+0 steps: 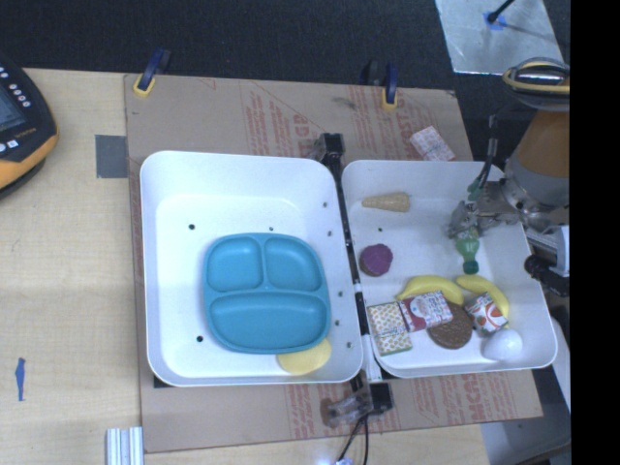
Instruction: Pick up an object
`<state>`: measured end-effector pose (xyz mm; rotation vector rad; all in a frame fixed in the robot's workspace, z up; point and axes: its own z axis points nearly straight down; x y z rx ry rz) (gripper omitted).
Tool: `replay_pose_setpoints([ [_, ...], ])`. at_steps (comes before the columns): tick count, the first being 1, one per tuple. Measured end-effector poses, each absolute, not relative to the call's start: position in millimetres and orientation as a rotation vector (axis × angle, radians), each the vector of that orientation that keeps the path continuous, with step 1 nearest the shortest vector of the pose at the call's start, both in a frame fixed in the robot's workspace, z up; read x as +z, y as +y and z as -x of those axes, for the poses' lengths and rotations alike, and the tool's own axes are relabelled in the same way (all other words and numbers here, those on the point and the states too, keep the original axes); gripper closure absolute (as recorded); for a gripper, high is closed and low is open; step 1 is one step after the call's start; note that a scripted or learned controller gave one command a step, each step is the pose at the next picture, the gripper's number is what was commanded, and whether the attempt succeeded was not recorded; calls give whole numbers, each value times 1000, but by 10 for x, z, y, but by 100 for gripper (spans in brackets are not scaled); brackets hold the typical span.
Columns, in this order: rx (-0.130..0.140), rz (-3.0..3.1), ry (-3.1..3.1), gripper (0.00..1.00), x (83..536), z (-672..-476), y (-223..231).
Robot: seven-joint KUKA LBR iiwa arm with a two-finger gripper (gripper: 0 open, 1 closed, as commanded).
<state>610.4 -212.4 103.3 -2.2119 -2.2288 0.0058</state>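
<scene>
Pincer (469,223) hangs low over right bin (426,177), just above a green bottle (470,254); can't tell if it's open or gripping anything. Nearby in same bin: cone (386,201), purple ball (376,259), bananas (455,287), cookie (450,334). Left bin (174,177) holds blue tray (266,293) w/ yellow disc (305,360) at its edge.

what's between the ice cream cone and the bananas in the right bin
In the camera view, the purple round piece lies between the cone and the bananas, toward the left wall of the right bin. The rest of that stretch is bare white floor.
</scene>
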Motion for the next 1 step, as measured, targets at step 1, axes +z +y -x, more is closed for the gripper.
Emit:
replay_pose_setpoints([
  [1, -7, 2212, -2235, 100, 1983, -6032, -1402],
])
